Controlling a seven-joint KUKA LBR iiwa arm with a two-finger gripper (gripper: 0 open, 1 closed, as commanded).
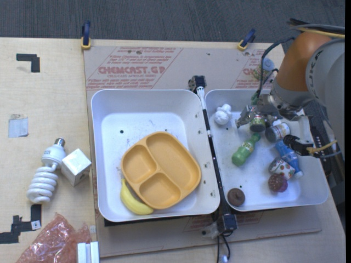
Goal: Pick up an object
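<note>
I see the gripper (253, 119) low in the right bin (307, 199); if it is open or closed I cannot tell. The green bottle (244, 150) lies just below it, toward the camera, its long axis slanted from upper right to lower left.

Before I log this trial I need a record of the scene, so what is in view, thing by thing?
bins: 2, white, side by side on the bench
divided plate: 1, orange-yellow, in the left bin
banana: 1, yellow, partly under the plate's near edge
green bottle: 1, green, right bin, middle
white lump: 1, white, right bin, far corner
brown disc: 1, dark brown, right bin, near edge
blue bottle: 1, blue, right bin, right side
spiral bulb: 1, white, bench left of the bins
white cube: 1, beside the bulb
arm: 1, grey and orange, entering from the right
tool: 1, dark, over the right bin's far part
</note>
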